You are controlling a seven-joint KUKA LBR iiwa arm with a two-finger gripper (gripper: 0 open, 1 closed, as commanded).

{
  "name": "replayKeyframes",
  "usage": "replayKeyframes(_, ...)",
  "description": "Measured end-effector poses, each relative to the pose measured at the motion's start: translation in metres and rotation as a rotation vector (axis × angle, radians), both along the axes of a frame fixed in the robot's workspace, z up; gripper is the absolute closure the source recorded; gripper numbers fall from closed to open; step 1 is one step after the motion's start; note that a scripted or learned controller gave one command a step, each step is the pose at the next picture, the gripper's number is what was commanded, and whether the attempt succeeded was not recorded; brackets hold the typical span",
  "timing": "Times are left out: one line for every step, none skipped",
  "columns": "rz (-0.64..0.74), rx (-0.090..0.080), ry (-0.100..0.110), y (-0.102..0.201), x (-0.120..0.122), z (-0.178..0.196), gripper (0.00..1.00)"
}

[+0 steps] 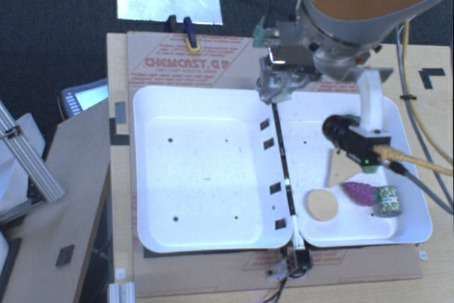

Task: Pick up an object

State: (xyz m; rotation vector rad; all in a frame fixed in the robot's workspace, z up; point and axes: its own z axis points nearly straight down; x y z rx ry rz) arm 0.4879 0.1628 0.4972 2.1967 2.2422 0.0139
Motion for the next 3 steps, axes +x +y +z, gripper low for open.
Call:
replayKeyframes(0.006, 0.001, -0.002, 0.0, 0.0, 0.011, 1.0)
replayKeyframes(-0.009, 0.0, 0.004, 0.076, -0.002, 0.039, 1.0)
replayKeyframes(-0.017, -0.003, 0.007, 0.072, -0.001, 0.038, 0.0)
